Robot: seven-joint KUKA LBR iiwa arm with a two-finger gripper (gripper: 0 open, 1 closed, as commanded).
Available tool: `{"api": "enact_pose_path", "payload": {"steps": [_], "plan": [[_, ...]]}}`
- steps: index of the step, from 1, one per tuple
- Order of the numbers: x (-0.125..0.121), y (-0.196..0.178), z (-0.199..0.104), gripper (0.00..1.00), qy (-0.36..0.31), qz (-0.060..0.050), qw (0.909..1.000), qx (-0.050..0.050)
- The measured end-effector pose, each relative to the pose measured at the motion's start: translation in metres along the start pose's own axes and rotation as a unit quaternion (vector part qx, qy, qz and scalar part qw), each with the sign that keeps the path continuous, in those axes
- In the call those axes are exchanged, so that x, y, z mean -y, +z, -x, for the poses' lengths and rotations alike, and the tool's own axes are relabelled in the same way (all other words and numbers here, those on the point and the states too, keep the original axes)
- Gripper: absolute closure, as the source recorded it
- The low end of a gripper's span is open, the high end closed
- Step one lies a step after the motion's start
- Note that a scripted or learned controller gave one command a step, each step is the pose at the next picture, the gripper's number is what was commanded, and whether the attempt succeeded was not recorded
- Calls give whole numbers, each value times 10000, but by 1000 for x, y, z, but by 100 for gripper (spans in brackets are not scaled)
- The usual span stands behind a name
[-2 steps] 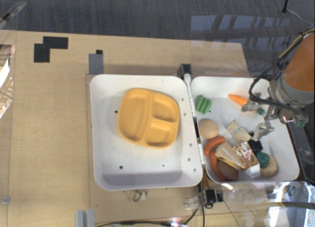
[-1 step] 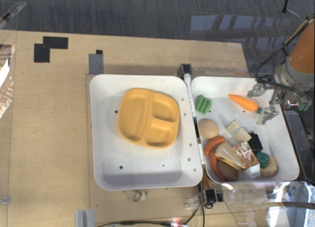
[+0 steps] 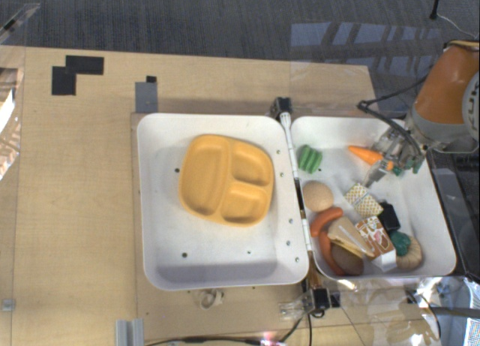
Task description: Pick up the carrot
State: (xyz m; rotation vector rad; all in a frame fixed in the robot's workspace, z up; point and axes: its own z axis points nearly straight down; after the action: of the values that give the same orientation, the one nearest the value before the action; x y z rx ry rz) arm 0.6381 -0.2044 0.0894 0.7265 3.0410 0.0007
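Note:
The carrot [image 3: 364, 154], orange and pointing left, lies near the back of the right bin [image 3: 439, 221]. My gripper [image 3: 391, 158] hangs over that bin at the carrot's thick right end, touching or just above it. The grey arm with its orange band [image 3: 446, 93] comes in from the upper right. The gripper's body covers the carrot's right tip.
The right bin also holds a green piece [image 3: 309, 159], a beige egg [image 3: 317, 195], a red sausage [image 3: 325, 221], a checkered box [image 3: 363, 200], a carton [image 3: 375, 236] and several other toy foods. A yellow divided plate [image 3: 225, 179] sits in the left bin [image 3: 161, 262].

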Motion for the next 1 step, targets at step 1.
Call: {"api": "enact_pose_path", "payload": {"steps": [1], "plan": [[-9,1,18,0,1160,-23,9932,-69]]}}
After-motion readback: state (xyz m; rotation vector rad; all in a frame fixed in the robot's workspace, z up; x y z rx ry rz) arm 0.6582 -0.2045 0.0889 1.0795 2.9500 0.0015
